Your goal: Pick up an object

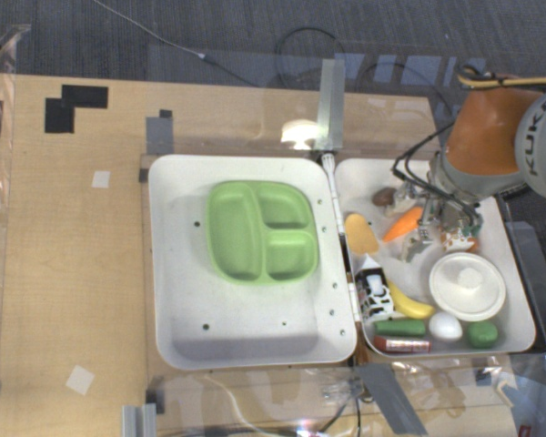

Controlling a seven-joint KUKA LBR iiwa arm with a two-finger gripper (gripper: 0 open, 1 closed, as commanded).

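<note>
Light wooden bench (64, 271) with black tape marks; dark grey carpet (209, 7) behind.

End effector (434, 232) low in right bin (519, 312) beside carrot (401, 225).

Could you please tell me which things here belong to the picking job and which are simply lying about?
For the job: gripper, carrot, banana, white bowl, egg.
Lying about: green tray, black tape marks, cable.
</note>
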